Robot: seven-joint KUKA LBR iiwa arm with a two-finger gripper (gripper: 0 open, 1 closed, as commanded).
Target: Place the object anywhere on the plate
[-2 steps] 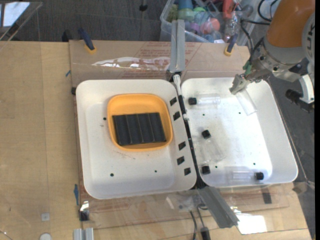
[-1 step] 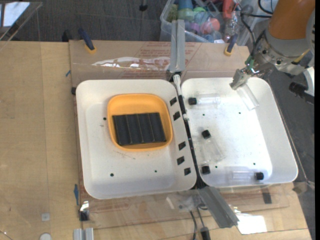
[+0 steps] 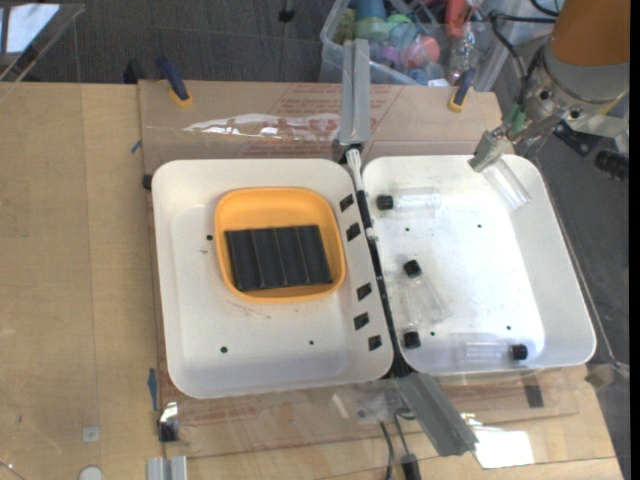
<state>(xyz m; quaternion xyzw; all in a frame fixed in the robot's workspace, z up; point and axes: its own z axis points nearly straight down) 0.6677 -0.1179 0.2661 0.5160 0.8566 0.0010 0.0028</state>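
Note:
An orange, rounded-square plate (image 3: 278, 205) sits in the left bin (image 3: 190, 348). A black, ridged rectangular object (image 3: 278, 258) lies flat on the plate and covers most of its floor. My gripper (image 3: 491, 152) hangs over the far right corner of the right bin (image 3: 560, 298), well away from the plate and the black object. Just below it, a clear tube-like piece (image 3: 511, 184) lies by the bin's rim.
The right bin holds several small clear pieces with black caps (image 3: 410, 267), spread over its floor. A divider with black clips (image 3: 360, 268) runs between the two bins. A clear box of coloured toys (image 3: 420, 18) stands behind the bins.

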